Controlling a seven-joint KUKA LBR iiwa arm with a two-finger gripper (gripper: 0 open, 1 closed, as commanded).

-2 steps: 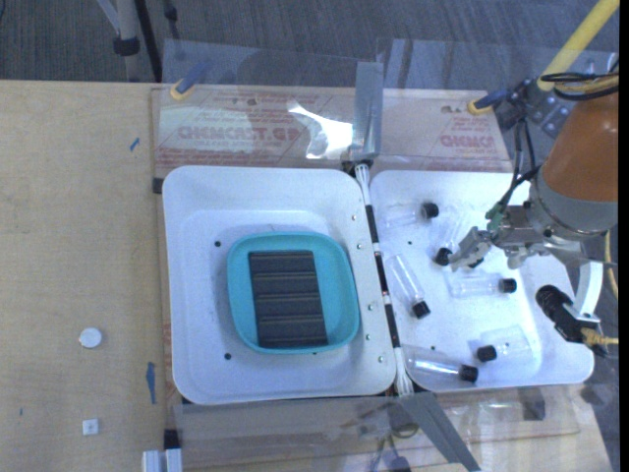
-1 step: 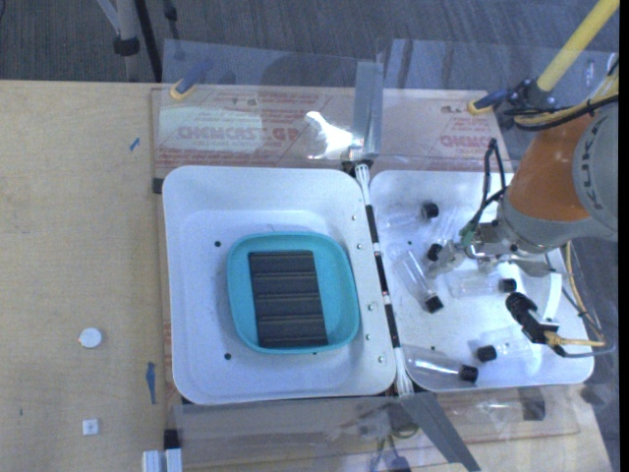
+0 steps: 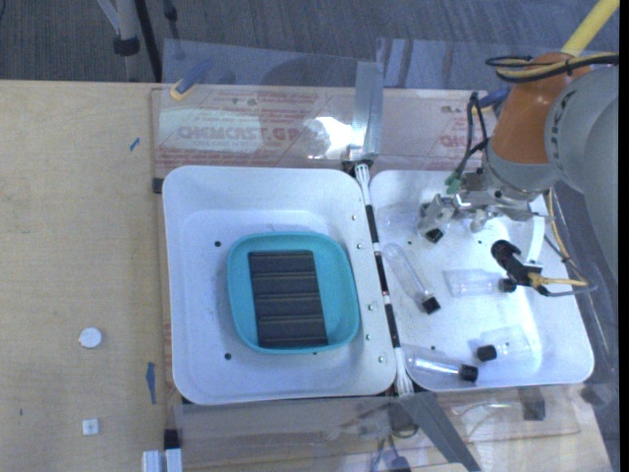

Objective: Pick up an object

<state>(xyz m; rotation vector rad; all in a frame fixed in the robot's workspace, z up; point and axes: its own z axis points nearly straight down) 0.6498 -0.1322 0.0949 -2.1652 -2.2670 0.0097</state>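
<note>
The right bin [image 3: 560,362] is taken as landmark. Over its upper part the gripper [image 3: 454,211] is hung; whether it is released or clenched cannot be told. A clear tube [image 3: 411,277] lies at its centre-left, another tube [image 3: 439,366] near its lower edge. The approach step is judged underway; descent over one tube is called for.

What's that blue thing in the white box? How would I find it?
Look at the left white bin, the one away from the robot arm. In its middle sits a teal dish with rounded corners and a dark ribbed insert. It is large and coloured, while the right bin holds small clear tubes with black caps.
</note>
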